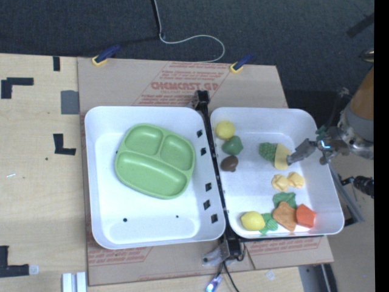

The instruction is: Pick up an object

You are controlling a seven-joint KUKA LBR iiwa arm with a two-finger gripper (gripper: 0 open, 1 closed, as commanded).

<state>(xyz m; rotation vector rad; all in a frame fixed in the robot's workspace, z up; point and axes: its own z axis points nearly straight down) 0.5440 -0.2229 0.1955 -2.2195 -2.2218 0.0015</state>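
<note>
We see the gripper reaching in over the right rim of the right bin, its dark tip just beside a pale yellow piece that lies against a green leafy piece. Whether the fingers are released or clenched we cannot tell; nothing shows between them.

We judge this as the approach step: no object is lifted yet. Candidates are scattered across the right bin: a yellow ball, a green piece and a brown piece along its left wall, and an orange piece, a red block and a yellow lemon near its front edge. The left bin holds a green divided plate.

Next, we would settle squarely over the pale yellow piece, descend, and close without catching its leafy neighbour.
</note>
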